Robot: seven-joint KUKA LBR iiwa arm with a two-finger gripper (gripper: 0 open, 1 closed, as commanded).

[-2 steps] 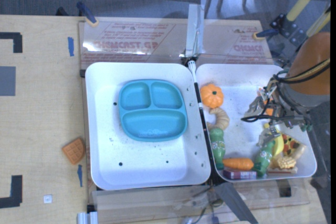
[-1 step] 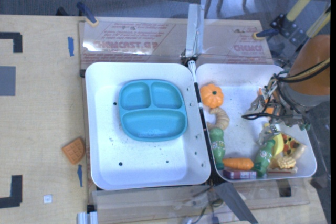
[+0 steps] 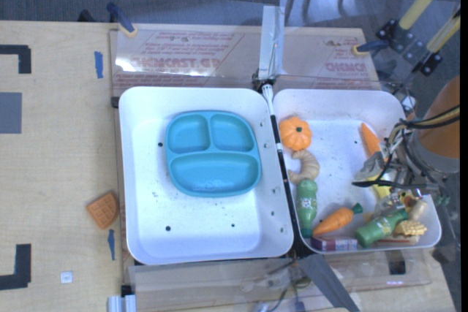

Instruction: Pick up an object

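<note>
1. The arm (image 3: 446, 124) comes in from the right, its orange band showing at the edge of the right bin (image 3: 333, 102).
2. The gripper (image 3: 384, 172) hangs low over the right side of that bin, amid cables; from here I cannot tell how it is set or whether it has anything.
3. Just beside it lie a carrot (image 3: 370, 139) against the right wall and something yellow (image 3: 382, 191) underneath.
4. Along the bin's front: a green bottle (image 3: 378, 228), a corn cob (image 3: 411, 229) touching it, and a second carrot (image 3: 335, 221) lying tilted.
5. Near the divider sit a small pumpkin (image 3: 295, 134), a tan curved piece (image 3: 307, 166) below it, and a green cucumber-like item (image 3: 306, 204) below that.
6. The left bin (image 3: 139, 157) holds a blue divided plate (image 3: 213, 153), flat, toward the back.
7. On the wooden bench (image 3: 51, 157), left of the bins, a waffle-like brown square (image 3: 103, 209) lies alone.
</note>
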